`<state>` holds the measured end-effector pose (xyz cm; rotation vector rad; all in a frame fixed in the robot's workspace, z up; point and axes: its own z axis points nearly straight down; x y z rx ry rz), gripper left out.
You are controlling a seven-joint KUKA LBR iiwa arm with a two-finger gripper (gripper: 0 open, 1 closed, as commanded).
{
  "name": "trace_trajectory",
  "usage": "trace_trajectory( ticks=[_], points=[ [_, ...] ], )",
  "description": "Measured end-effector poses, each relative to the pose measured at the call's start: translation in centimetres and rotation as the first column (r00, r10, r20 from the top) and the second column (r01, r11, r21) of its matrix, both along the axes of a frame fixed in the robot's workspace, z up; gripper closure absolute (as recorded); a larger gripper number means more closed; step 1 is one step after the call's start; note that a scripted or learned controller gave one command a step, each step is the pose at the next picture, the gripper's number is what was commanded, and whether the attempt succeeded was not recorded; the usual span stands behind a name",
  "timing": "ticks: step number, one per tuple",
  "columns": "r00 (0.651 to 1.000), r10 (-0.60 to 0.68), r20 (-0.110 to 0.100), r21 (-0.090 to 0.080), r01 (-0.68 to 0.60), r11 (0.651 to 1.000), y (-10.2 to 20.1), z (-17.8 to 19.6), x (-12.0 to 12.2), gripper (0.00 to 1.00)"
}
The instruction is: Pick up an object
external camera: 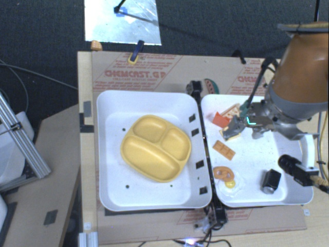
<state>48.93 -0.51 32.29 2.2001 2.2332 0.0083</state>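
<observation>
- The gripper sits low over the upper left part of the right bin, at the end of the arm, whose bulk is cut off by the right edge.
- I cannot tell whether it is open or closed: its tip is a small blur of grey and tan, with a pale yellowish patch there that may be part of it or a thing in the bin.
- A red block lies just beside the tip, toward the bin's left wall. A tan piece sits against the block's upper side, partly hidden by the gripper body.
- Below the tip, apart from it, lies a brown ridged rectangle.
- Nearer the front wall, 1 pretzel rests on a pale flat thing too small to identify.
- A dark can lies on its side in the lower right area.
- The left bin holds 1 yellow divided plate, tilted off square to the walls.
</observation>
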Motion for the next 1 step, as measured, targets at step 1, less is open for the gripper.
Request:
trace_trajectory(
  ticks=[1],
  points=[
    [1.000, -0.007, 0.010, 0.004, 0.007, 1.000, 2.71, 13.46, -0.16, 0.00]
  ],
)
